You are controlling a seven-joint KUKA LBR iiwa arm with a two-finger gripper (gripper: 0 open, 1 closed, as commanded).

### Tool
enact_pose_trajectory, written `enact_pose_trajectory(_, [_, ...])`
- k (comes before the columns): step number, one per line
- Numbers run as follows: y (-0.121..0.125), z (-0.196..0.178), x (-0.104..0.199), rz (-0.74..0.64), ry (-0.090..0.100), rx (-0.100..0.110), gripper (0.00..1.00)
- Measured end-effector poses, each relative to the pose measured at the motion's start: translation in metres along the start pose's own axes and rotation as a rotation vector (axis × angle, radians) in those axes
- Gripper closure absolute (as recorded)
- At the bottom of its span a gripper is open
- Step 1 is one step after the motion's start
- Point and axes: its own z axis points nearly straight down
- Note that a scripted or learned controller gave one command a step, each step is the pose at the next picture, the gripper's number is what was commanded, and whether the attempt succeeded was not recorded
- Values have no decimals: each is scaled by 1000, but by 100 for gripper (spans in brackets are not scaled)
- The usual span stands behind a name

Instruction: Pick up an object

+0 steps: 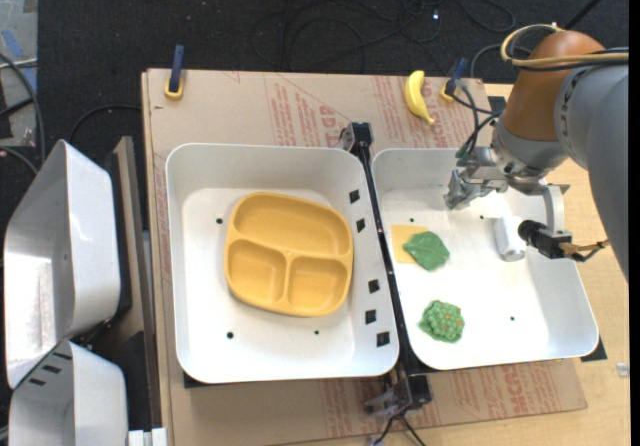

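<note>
Claw (466,190) hangs at upper left of the right bin (560,334), grip state not discernible; green lump (428,250) on yellow card mid-left, long axis roughly left-right, second green lump (442,320) lower, roundish; yellow tray (290,254) in left bin (195,334).

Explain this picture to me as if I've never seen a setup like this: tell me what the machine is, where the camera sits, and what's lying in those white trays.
This is one photo from a camera fixed above a bench, looking down at a slant. The grey machine with the orange band is a robot arm reaching in from the right. Its gripper hangs over the back of the right bin; I can't see anything in it.

The left bin holds a yellow divided plate. In the right bin lie two green lumps, a yellow flat piece partly under the nearer-the-back lump, and a small white cylinder. A yellow banana lies on the cardboard behind the bins.
</note>
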Motion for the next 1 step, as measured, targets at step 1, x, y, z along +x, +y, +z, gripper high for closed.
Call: enact_pose_trajectory(1, [8,-52,-8,0,0,-2,100])
